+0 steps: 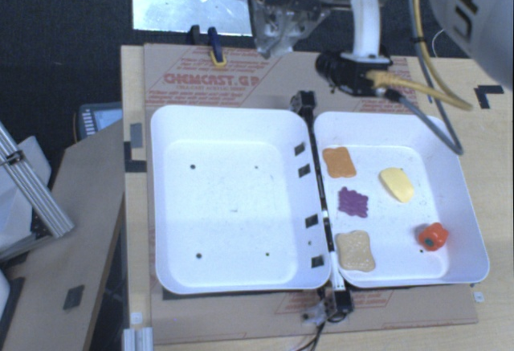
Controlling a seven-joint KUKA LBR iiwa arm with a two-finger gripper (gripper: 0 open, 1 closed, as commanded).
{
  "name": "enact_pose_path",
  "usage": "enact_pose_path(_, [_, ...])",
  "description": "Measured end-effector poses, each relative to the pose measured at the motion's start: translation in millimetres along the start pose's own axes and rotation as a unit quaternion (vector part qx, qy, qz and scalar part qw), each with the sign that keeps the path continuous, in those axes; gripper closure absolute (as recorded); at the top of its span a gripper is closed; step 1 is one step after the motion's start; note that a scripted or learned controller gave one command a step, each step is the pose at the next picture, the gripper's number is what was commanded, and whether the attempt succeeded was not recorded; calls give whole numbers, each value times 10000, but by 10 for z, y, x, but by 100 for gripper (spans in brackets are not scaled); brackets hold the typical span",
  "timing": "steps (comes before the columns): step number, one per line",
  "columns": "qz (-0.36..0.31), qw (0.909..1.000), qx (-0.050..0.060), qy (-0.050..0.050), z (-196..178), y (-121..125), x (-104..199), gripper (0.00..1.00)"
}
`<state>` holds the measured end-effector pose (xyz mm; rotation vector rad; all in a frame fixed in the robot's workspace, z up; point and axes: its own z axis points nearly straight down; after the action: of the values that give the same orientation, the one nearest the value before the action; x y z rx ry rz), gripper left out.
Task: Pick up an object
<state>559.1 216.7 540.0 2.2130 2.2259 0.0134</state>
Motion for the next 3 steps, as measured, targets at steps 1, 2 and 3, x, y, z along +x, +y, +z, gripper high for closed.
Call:
enact_pose_path(1, [52,10000,32,-23,40,-216,-672,100])
enact_pose_path(2, [-7,9999,100,-36,1478,-47,-107,100])
enact_pose_path(3, [-4,10000,-28,10,378,202,190,100])
